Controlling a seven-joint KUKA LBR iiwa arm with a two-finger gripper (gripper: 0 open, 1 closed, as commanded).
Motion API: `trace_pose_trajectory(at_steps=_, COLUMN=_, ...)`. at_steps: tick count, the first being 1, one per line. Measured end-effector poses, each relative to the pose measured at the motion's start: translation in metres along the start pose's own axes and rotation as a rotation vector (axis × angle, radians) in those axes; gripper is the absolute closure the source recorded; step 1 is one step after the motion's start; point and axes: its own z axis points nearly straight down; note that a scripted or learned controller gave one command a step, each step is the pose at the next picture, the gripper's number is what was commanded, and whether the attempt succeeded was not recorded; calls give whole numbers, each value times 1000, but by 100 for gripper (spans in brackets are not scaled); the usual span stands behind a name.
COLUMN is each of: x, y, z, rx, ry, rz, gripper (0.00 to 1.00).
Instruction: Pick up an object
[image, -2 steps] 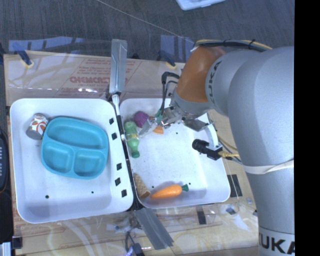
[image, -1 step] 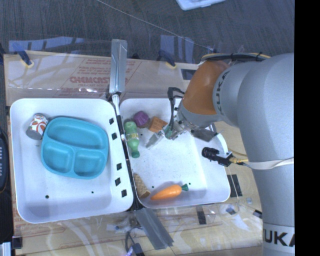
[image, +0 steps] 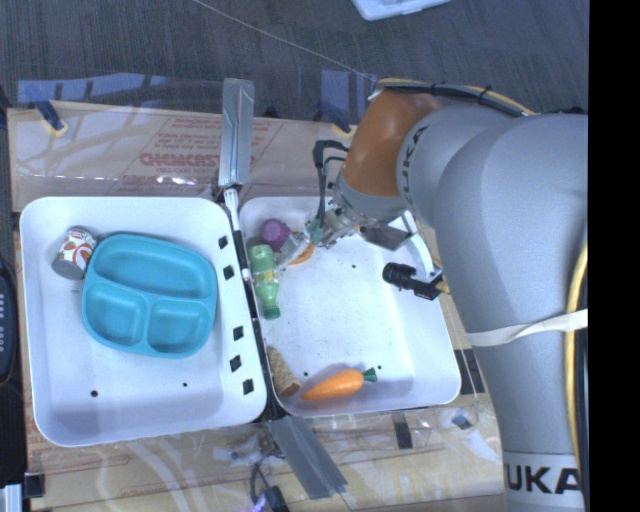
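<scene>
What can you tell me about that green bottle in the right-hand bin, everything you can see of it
The green bottle looks like a small plastic toy, lighter green at its upper end and darker toward the lower end. It lies on its side along the left wall of the right bin, close to the divider between the bins. A purple object sits just above its top end and seems to touch it. The gripper is off to its upper right, not on it.

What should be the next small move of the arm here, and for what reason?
Probably a short descent. The end effector sits low in the right bin, near the far-left corner, beside a purple object and just above the green bottle. Nothing visibly sits in it, so lowering onto one of them seems sensible.
</scene>
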Motion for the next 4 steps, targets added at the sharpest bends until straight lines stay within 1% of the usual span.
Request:
trace_pose_trajectory(at_steps=1, x=3, y=-1, z=-8, rx=8, ry=9, rz=-4, gripper=100)
trace_pose_trajectory(at_steps=2, x=58, y=37, z=-104, rx=-9, ry=5, rz=34, gripper=100)
trace_pose_trajectory(at_steps=3, x=7, y=4, z=-7, rx=-12, ry=0, rz=-153, gripper=100)
trace_pose_trajectory(at_steps=4, x=-1, y=0, z=-78, rx=-4, ry=3, rz=-51, gripper=100)
